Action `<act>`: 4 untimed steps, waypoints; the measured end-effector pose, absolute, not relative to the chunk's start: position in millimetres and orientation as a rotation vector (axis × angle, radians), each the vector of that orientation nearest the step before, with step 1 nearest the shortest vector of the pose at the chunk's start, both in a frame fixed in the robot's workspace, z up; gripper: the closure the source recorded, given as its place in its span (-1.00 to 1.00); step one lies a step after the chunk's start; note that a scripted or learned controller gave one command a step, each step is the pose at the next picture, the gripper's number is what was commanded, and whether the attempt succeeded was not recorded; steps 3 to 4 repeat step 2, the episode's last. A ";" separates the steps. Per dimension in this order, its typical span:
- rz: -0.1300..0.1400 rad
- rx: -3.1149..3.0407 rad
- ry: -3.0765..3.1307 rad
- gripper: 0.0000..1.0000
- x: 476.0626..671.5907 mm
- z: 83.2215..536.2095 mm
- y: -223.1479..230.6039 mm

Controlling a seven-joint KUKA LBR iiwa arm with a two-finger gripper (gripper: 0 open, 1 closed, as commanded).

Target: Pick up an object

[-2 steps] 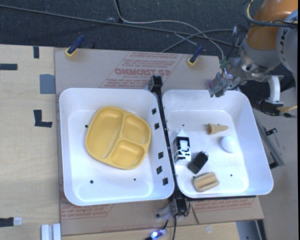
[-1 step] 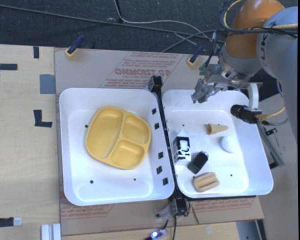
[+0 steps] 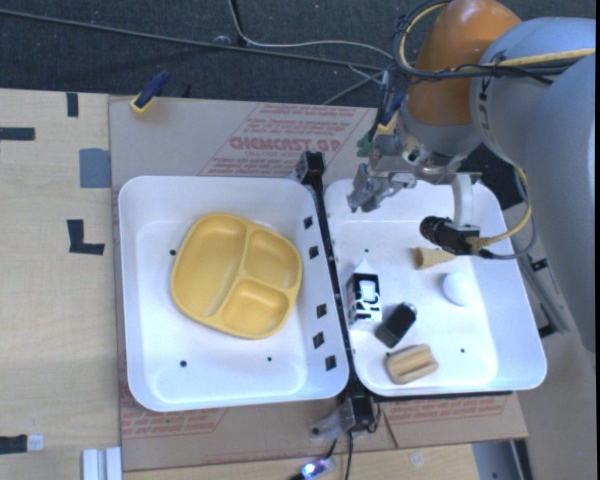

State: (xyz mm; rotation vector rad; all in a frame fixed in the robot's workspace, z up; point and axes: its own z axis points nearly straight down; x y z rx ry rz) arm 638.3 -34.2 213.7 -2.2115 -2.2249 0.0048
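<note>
Nearest in the right bin [image 3: 510, 363]: a tan block [image 3: 412, 363], then a black piece [image 3: 396, 323] beside a black-and-white box [image 3: 364, 297], a white ball [image 3: 459, 287] further back. Left bin [image 3: 140, 298] has a yellow divided plate [image 3: 237, 274]. At the far end, the hand [image 3: 366, 198] hangs holding nothing; can't tell its finger spread.

Bench [image 3: 40, 298] — two white bins [image 3: 140, 298]
</note>
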 end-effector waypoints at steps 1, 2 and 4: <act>0.005 -2.212 -2.225 1.00 631.6 204.7 13.8; 0.005 -2.211 -2.225 1.00 627.8 199.9 63.1; 0.005 -2.211 -2.225 1.00 627.8 199.9 63.1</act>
